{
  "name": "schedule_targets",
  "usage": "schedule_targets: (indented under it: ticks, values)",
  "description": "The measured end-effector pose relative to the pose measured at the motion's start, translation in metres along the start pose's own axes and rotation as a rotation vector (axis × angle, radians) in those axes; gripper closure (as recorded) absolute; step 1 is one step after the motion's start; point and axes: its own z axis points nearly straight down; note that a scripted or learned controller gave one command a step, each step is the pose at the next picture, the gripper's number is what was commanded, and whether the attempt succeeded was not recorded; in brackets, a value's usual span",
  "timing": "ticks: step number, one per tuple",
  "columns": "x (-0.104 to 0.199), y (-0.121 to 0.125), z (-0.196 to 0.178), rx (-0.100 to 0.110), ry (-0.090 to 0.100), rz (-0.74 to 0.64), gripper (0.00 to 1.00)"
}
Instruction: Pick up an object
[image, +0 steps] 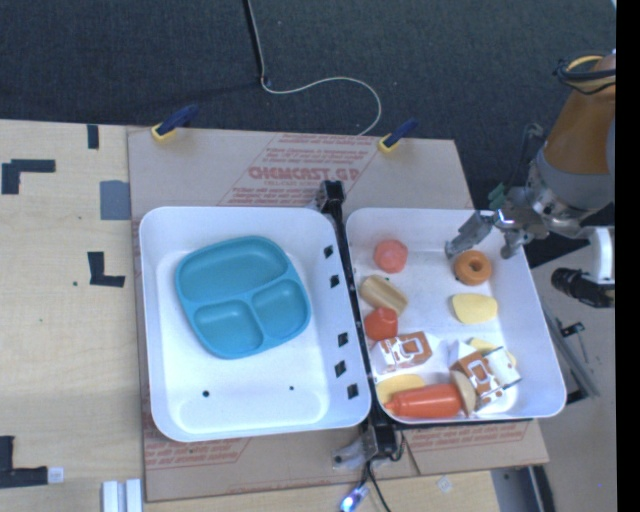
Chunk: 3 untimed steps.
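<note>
The right bin (535, 330) holds several toy foods. Among them are a brown donut (472, 267), a pink-red ball (390, 254), a tan bread roll (383, 293), a red tomato (380, 324), a yellow lemon-like piece (474, 307) and a red sausage (430, 401). My gripper (488, 242) hangs over the bin's far right part, just beyond the donut. It is open, its two fingers spread apart with nothing between them. The donut lies just in front of the fingertips, a little left of the midpoint between them.
A blue divided plate (243, 295) lies in the left bin (160, 330). Two brown-and-white pieces (405, 349) (485, 372) and a yellow piece (400, 384) crowd the right bin's near side. A black divider (345, 290) separates the bins. A white cable (320, 85) lies beyond them.
</note>
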Motion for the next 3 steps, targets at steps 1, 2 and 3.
schedule_targets:
  ticks: [1,2,3]
  values:
    - [0.055,0.005,0.145,-0.003,0.001,-0.002,0.0]
    - [0.081,0.038,0.137,-0.006,-0.01,-0.001,0.0]
    - [0.083,0.037,0.127,-0.006,-0.002,0.001,1.0]
